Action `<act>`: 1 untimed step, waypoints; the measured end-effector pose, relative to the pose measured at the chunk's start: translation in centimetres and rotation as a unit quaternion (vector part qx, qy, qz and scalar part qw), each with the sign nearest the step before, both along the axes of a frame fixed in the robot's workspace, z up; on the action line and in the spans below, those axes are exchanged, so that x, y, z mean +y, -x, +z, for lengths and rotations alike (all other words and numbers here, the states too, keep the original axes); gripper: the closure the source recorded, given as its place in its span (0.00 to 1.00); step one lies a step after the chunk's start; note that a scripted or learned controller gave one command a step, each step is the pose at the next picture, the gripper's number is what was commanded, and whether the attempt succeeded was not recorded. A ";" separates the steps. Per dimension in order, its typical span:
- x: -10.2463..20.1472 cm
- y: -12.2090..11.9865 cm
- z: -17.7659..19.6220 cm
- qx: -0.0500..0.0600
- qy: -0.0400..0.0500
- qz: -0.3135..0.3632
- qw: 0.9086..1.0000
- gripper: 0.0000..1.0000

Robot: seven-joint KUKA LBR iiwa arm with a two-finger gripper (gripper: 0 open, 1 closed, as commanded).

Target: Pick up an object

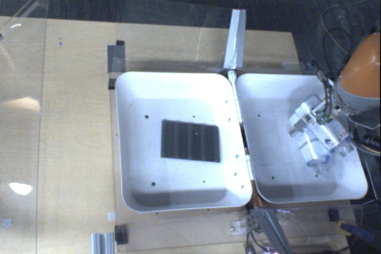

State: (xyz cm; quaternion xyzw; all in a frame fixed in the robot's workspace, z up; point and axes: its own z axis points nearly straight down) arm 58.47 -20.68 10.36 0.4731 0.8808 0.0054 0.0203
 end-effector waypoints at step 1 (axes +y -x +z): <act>0.1 -0.3 1.2 -0.005 0.000 0.001 1.000 1.00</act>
